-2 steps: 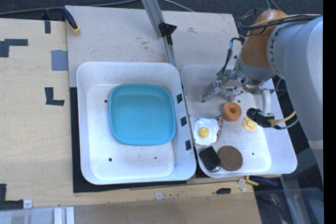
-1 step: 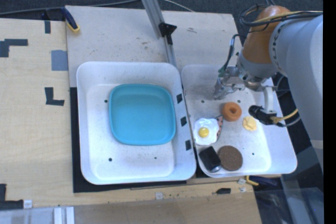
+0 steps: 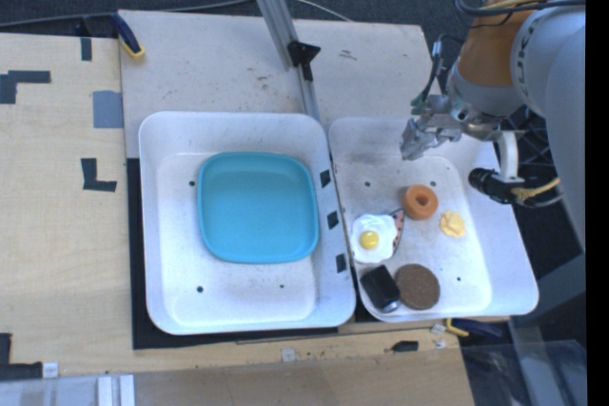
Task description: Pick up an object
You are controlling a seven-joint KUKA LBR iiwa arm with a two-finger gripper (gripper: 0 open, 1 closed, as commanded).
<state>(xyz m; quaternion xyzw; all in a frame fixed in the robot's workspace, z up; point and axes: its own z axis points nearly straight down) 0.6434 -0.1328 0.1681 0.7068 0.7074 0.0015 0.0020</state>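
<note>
My two-finger gripper (image 3: 416, 145) hovers over the right white bin's (image 3: 504, 276) far end; whether it is clenched, I cannot tell. The round orange doughnut-shaped toy (image 3: 420, 202) lies nearest. Risk: the fried-egg toy (image 3: 373, 237) and small yellow piece (image 3: 453, 223) crowd it, inviting a glancing miss.

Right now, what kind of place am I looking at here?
Probably a robotics lab test bench: a robot arm reaches over two white bins, with toy food like a fried egg and a doughnut.

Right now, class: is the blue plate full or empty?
Empty. The blue plate in the left bin shows bare blue surface, nothing on it.
</note>
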